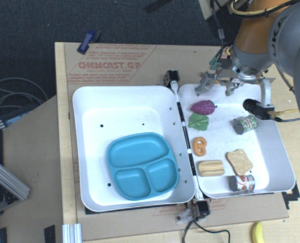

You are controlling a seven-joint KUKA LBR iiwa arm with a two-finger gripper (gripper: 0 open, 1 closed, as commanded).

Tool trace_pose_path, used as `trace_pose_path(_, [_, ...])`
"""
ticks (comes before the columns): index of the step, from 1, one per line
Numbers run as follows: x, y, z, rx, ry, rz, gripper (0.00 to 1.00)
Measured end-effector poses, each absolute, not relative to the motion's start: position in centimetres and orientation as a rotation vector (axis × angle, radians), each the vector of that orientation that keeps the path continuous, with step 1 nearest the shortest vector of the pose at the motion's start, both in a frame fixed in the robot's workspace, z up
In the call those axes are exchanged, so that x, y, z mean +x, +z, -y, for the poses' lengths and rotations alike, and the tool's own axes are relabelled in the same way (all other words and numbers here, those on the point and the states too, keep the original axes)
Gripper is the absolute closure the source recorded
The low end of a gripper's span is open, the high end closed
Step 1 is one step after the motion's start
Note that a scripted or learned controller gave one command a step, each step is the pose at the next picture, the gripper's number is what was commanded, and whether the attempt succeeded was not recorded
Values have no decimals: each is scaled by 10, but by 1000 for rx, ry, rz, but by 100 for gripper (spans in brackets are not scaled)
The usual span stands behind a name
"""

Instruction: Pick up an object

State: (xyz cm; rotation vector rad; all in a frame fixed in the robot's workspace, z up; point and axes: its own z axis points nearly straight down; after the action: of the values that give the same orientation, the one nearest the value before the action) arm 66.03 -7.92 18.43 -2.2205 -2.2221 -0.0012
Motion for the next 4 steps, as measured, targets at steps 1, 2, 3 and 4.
trace_pose_path(1, [639, 185, 50, -2218, 1, 2222, 0])
trace_pose_path(2, [640, 122, 99, -2221, 3, 2219, 0])
trace_pose_path(3, [666, 84, 91, -2221, -1, 2222, 0])
trace_pose_path(4, [667, 95, 91, -2223, -4, 2225, 100])
